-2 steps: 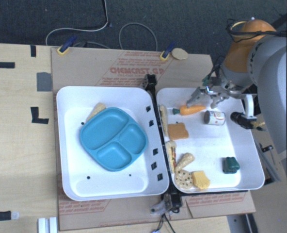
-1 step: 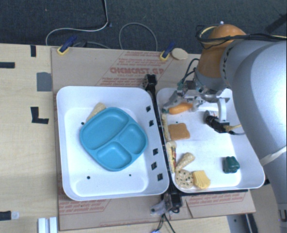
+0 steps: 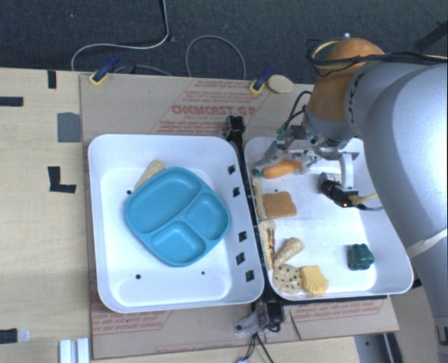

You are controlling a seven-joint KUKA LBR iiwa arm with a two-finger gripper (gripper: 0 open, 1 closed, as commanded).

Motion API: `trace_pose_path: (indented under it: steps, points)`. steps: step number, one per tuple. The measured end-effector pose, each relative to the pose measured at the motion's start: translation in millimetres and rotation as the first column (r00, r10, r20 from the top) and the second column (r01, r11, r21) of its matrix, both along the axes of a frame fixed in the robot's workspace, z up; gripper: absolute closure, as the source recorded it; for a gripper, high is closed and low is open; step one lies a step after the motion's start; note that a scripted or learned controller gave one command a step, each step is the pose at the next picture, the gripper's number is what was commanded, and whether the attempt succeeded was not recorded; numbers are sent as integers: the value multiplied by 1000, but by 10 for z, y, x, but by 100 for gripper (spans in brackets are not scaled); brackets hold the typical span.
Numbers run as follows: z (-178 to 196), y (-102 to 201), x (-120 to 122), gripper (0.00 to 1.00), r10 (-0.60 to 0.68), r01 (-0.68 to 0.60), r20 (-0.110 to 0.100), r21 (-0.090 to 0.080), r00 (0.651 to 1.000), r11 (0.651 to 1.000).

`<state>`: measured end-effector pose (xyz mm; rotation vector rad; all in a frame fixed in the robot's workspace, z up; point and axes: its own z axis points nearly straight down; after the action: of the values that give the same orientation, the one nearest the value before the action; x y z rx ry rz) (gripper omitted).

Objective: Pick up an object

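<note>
1. Brown cardboard (image 3: 201, 108) covers the pale wooden bench (image 3: 27, 203) under two shallow white bins, with dark carpet and a loose white cable (image 3: 163, 21) beyond the far edge.
2. Over in the left bin (image 3: 107, 278), a blue divided tray (image 3: 178, 215) sits at a slant, and a tan piece (image 3: 150, 173) pokes out from under its far corner.
3. From the right, the grey arm (image 3: 406, 150) with its orange band (image 3: 337, 82) bends down into the far end of the right bin (image 3: 390, 274).
4. Its gripper (image 3: 292, 157) hangs right over an orange carrot-like piece (image 3: 278, 169) at the far left of that bin; from here I cannot tell whether it is clenched or released, or whether it touches the piece.
5. Just nearer than the orange piece lies a brown toast slice (image 3: 278, 205).
6. Along the bin's left wall and near end are a pale long piece (image 3: 268, 240), a beige lumpy piece (image 3: 288, 249), a round speckled cracker (image 3: 287, 278) and a yellow chunk (image 3: 313, 280) beside it.
7. A dark green block (image 3: 360, 257) sits apart, toward the right side.
</note>
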<state>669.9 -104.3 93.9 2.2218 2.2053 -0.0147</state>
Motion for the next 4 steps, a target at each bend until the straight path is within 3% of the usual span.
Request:
trace_pose_path:
  steps: [4]
  points:
    - [-6, -7, 0, 0, 1, -1, 0, 3, 1000, 1000]
